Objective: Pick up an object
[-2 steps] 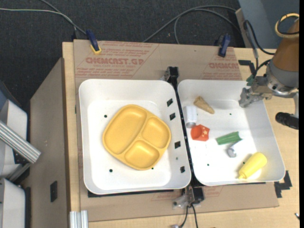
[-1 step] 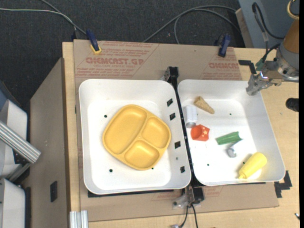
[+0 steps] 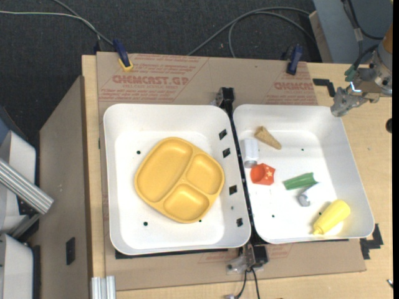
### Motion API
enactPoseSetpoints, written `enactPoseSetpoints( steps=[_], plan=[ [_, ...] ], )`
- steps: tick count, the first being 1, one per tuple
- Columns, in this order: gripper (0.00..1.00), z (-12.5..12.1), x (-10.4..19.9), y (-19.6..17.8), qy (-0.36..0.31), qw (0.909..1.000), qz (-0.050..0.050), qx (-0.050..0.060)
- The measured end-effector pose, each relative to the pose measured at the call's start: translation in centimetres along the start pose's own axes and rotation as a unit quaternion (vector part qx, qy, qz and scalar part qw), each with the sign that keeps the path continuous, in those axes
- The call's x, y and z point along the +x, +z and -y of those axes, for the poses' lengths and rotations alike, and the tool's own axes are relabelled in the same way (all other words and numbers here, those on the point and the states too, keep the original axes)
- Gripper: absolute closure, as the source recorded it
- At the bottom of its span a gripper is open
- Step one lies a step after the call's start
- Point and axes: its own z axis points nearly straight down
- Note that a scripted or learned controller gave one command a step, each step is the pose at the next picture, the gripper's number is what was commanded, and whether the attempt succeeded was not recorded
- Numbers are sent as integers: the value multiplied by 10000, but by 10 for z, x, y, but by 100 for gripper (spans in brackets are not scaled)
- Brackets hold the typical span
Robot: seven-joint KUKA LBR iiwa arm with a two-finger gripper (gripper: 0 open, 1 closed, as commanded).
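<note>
Grey and metallic, the gripper (image 3: 345, 103) hangs at the far right corner of the right bin (image 3: 349, 167), about over its rim. The view is too small and blurred there for us to tell whether the fingers are spread or pressed together. We see nothing between them.

All candidate objects lie in the right bin, lower in the view than the fingers and to their left:
- A tan wedge (image 3: 268, 137) lies nearest the fingers.
- A white cylinder (image 3: 250, 150) lies beyond the wedge, by the wall shared by the bins.
- A red piece (image 3: 262, 174) lies just below the cylinder.
- A green piece (image 3: 300, 180) lies near mid-bin, with a small grey item (image 3: 303, 199) just beside it.
- A yellow bottle-like object (image 3: 331, 217) lies farthest down from the fingers, at the near right corner.

None of these touches the gripper.

The left bin (image 3: 118, 167), well apart from the fingers, holds a yellow compartment plate (image 3: 179, 179). Both bins rest on a printed cardboard sheet (image 3: 162, 80) over the surface, held by two blue clamps (image 3: 123, 55) at the far edge.
</note>
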Motion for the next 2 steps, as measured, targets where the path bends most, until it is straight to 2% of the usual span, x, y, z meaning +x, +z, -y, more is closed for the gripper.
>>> enactPoseSetpoints(
  steps=[1,2],
  plan=[
    [100,25,45,-3,-12,10000,-23,41],
    [100,33,91,1,-18,10000,-25,46]
  ],
)
